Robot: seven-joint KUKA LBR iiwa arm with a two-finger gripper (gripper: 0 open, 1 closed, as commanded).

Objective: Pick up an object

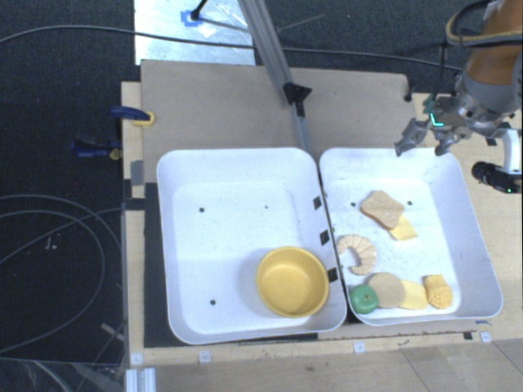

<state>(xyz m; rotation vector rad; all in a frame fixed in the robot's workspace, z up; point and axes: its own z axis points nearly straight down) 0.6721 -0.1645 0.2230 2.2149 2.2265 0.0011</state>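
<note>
At upper right the gripper (426, 142) hangs spread and unladen over the right bin (470, 219), well apart from the bread slice (382, 208) and croissant (359, 252).

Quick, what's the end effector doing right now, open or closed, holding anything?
End effector: open, nothing between its fingers, above the far edge of the right bin.

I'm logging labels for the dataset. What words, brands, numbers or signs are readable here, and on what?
None can be read.
The left bin and right bin bear only dark dots, no lettering.
The yellow bowl and the toy foods, such as the bread slice and croissant, are unmarked.
The gripper shows a small green light, not text.
The blue tape on the floor is blank.
</note>
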